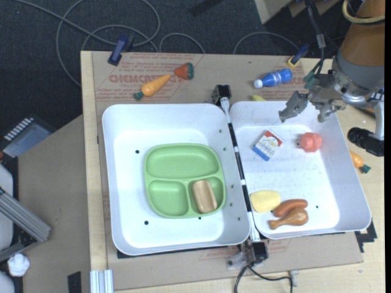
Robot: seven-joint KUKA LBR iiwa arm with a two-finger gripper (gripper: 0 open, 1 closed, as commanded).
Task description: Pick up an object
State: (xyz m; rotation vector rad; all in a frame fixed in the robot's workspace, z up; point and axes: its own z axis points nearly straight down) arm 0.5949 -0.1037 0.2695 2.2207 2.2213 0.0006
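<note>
The grey arm with its orange band enters from the upper right and angles down toward the far edge of the right-hand shallow white bin (342,215). The gripper (313,107) hangs above that bin's far rim with its fingers spread apart, grasping nothing. Beneath and near it lie a small red, white and blue carton (267,145) and a round pink toy (310,141). A yellow lump (265,200) and a brown drumstick-shaped toy (289,213) rest at the bin's near side. The left-hand bin (122,163) holds a green divided plate (183,179) with a tan bread roll (204,196) in one compartment.
</note>
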